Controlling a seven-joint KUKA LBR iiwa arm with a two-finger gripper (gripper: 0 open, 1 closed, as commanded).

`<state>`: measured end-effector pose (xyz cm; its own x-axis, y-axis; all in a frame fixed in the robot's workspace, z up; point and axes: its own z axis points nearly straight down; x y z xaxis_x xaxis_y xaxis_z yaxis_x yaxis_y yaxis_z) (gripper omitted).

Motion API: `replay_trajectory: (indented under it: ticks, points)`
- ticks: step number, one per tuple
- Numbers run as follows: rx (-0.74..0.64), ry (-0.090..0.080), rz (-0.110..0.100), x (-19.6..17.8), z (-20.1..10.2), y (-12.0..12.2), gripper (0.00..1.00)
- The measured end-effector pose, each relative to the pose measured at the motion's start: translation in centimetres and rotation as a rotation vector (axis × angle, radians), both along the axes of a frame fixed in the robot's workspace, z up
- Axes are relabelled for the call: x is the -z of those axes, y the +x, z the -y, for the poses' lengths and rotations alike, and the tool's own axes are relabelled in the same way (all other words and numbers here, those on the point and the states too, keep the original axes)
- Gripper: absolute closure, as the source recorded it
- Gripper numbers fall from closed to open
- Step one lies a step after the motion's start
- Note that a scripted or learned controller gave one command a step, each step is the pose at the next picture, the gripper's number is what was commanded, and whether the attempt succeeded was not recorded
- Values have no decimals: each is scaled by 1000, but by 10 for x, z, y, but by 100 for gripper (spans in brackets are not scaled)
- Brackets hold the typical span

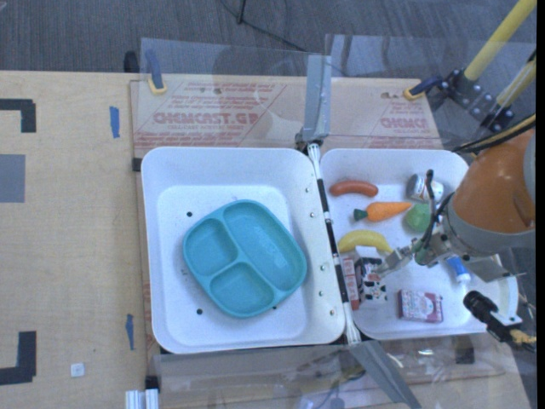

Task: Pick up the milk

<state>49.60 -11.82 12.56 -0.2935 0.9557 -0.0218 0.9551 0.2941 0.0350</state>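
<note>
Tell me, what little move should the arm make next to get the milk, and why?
Probably a short slide toward the left bin, then down. The pincer sits just right of the milk carton, which lies at the right bin's left edge below the banana, not between its fingers.

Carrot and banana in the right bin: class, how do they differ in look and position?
The carrot is orange with a green end; the banana is plain yellow. The carrot is straight and tapered; the banana is curved. The carrot lies farther up the view, the banana below it, nearer the milk. Both lie flat in the same white bin.
</note>
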Motion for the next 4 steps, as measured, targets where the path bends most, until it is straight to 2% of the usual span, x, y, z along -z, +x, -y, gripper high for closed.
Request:
replay_trajectory:
  ticks: [1,2,3,4]
  points:
    - [173,14,-39,-59,-115,-15,0]
    - [153,13,-40,-59,-106,-16,0]
    - [67,12,-41,-58,-83,-17,0]
    - [-39,10,-42,-58,-86,-17,0]
